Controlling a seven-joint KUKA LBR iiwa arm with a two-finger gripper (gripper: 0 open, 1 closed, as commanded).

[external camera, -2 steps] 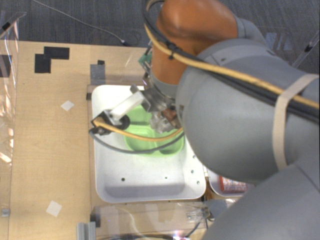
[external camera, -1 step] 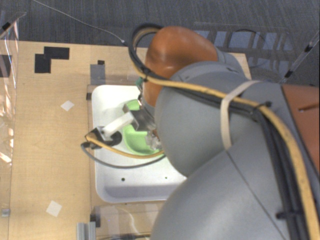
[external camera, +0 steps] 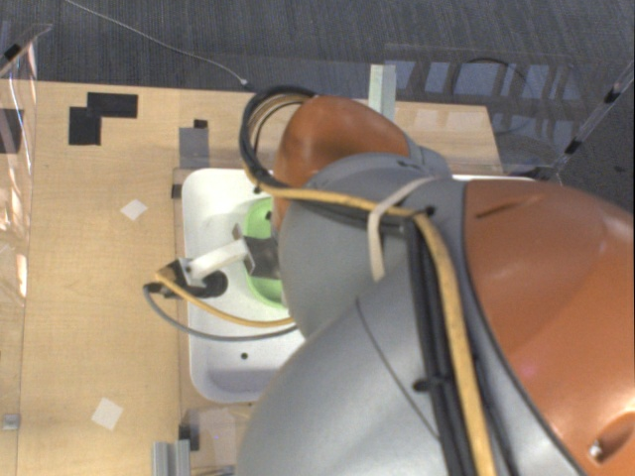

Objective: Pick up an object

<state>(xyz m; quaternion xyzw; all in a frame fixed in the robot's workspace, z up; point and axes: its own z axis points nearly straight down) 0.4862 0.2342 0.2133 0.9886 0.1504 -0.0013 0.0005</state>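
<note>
- A green object [external camera: 260, 222] lies in the white bin [external camera: 203, 196], toward the bin's right part as seen from above; 2 patches of it show, 1 beside the dark tool body and 1 lower, near the yellow cable.
- What kind of thing it is cannot be made out: the arm covers most of it.
- The gripper [external camera: 260, 256] sits low over that green object, its dark body in between the 2 green patches. Its tips are hidden under the wrist, so I cannot tell how wide it stands or whether it has hold of anything.
- A white fitting with a black connector [external camera: 203, 271] juts left from the tool, and a yellow cable [external camera: 238, 317] loops from it across the bin floor.
- The grey arm [external camera: 397, 345] with its orange band [external camera: 332, 137] covers the right half of the view, the second bin with it.
- Around the bin is the pale wooden bench [external camera: 89, 296], with black marks [external camera: 99, 117] at upper left.
- Step in hand, as I judge it: the reach down onto the object, at or near the grasp.
- The next move calls for a firm close on the green object, then a straight lift clear of the bin's wall; only when green rises with the tool would the pick be proven.
</note>
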